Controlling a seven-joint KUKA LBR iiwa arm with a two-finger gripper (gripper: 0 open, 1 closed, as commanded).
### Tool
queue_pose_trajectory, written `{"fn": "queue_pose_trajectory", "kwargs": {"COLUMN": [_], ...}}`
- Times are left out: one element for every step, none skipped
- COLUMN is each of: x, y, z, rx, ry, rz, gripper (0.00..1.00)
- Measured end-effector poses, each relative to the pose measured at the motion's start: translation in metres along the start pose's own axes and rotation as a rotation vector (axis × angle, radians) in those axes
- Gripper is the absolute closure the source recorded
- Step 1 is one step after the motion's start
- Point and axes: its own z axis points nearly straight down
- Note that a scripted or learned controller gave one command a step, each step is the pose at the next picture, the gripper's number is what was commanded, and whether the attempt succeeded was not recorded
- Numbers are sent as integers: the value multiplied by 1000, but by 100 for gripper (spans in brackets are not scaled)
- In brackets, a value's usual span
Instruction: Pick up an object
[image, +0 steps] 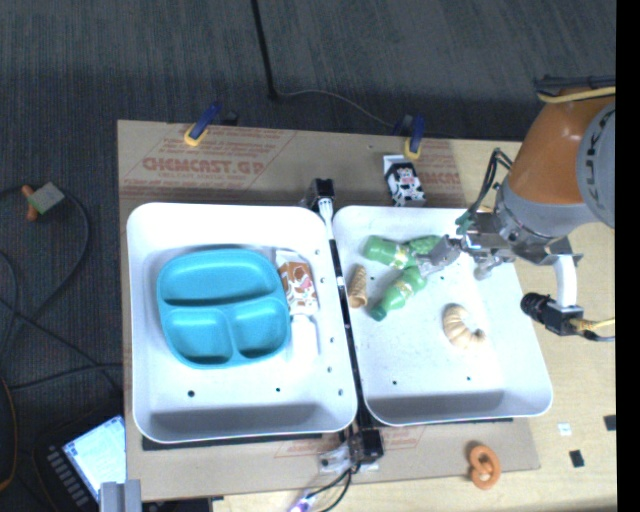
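Three green bottle-like toys lie in the right bin (500, 400): one at the back (383, 250), one further forward (394, 293), and one (424, 243) close to my gripper. A small yellow piece (406, 262) sits among them. A ribbed cone (357, 285) lies by the bin's left wall, and a tan croissant-shaped toy (462, 323) rests to the right. My gripper (461, 258) hangs over the back right of this bin, just right of the green toys. It is open, with nothing between its fingers.
The left bin (150, 390) holds a blue divided plate (220, 305) and a small printed packet (297, 284). A pretzel-like ring (484, 463) lies on the bench in front of the right bin. Clamps (203, 124) hold the board's back edge.
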Motion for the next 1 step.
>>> {"fn": "queue_pose_trajectory", "kwargs": {"x": [25], "y": [-13], "z": [102], "rx": [-7], "ry": [0], "rz": [1], "gripper": [0]}}
